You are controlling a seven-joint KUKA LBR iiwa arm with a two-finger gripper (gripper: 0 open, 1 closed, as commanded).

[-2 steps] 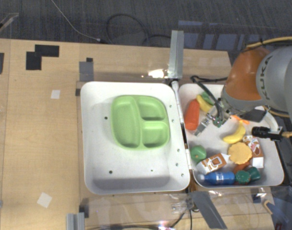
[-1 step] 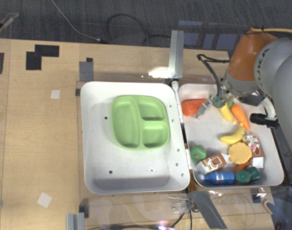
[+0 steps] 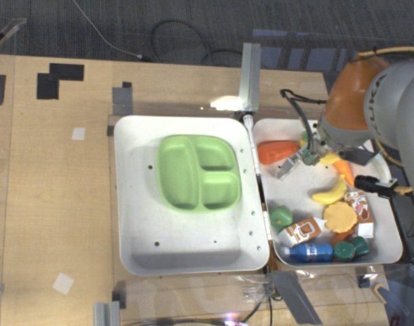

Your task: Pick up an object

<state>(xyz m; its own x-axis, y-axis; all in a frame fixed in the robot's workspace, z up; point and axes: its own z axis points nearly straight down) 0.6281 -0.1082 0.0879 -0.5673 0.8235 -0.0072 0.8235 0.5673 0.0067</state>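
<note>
Right bin (image 3: 390, 250) cluttered; gripper (image 3: 296, 160) beside red pepper (image 3: 277, 151), banana (image 3: 329, 194) near; grip state unclear.

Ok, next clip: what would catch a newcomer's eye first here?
Probably the bright green divided tray, alone in the left bin. Next, the jumble of toy food in the right bin: a banana, a blue bottle and a red-orange piece. The gripper sits low beside that piece.

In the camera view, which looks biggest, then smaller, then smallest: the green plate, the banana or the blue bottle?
1. Green plate, by far the largest.
2. and 3. Blue bottle and banana look alike in size.
</note>
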